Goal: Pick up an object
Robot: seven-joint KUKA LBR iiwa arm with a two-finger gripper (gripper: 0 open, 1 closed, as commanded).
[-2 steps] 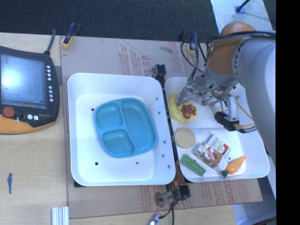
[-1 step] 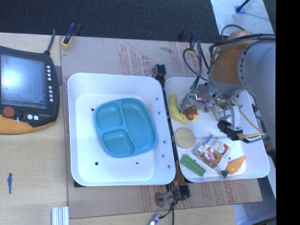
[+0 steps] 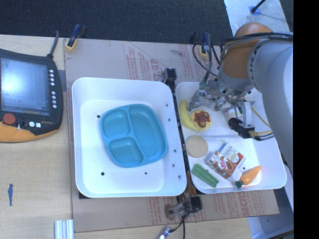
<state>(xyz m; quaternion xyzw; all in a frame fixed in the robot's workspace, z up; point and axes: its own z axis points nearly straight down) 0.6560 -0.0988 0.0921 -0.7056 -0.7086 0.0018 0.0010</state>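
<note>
The right bin (image 3: pixel 269 156) holds a yellow banana (image 3: pixel 185 117), a yellow piece with a red top (image 3: pixel 202 119), a tan round disc (image 3: pixel 197 146), a green block (image 3: pixel 205 175), a red-and-white packet (image 3: pixel 225 162) and an orange carrot (image 3: pixel 249 176). My gripper (image 3: pixel 212 99) hangs over the bin's far left part, just above the red-topped piece. Its fingers (image 3: pixel 195 101) are spread apart with nothing between them.
The left bin (image 3: pixel 84 148) bears a blue divided plate (image 3: pixel 133 134). A teach pendant (image 3: pixel 27 96) lies at the far left of the bench. The grey arm (image 3: pixel 269 68) covers the right bin's far right corner. Clamps and cables sit between the bins.
</note>
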